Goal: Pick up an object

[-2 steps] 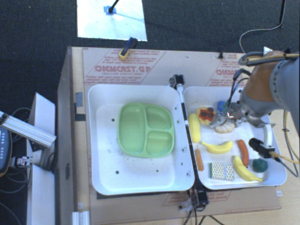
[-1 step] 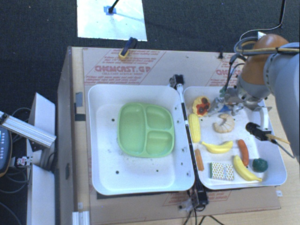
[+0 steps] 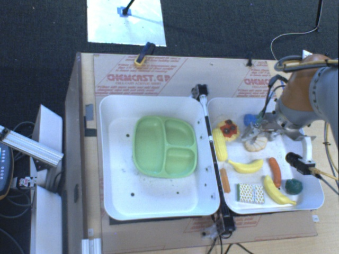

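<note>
My gripper is low in the right bin, at its upper middle, directly over a pale cream pastry-like toy, and may be touching it. A small blue piece lies just behind the gripper. A red and yellow toy sits to its left. The grey arm with its orange band comes in from the right.
The right bin also holds a corn cob, two bananas, a red sausage, an orange stick, a speckled block and a dark green piece. A green divided plate lies in the left bin.
</note>
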{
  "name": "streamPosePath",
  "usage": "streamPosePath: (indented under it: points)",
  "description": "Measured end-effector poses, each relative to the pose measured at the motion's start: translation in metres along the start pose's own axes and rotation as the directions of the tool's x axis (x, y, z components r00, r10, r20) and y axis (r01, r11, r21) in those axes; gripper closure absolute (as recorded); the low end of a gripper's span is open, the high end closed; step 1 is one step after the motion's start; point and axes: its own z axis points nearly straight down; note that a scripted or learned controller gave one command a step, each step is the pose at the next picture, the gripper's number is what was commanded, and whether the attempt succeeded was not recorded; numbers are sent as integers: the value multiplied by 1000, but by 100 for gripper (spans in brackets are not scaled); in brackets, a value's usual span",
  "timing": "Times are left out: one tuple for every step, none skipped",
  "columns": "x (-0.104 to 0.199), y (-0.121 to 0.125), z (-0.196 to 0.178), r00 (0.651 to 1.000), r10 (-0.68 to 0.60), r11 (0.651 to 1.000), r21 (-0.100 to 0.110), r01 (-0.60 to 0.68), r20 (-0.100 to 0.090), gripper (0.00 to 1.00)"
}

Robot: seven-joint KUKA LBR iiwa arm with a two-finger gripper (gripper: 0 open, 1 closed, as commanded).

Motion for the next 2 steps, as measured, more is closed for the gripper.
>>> streamPosePath:
  points:
    - [0,2,-12,1000,-2,1000,-5,2,1,100]
    - [16,-90,-99,1000,1,1000,-3,-1,0,100]
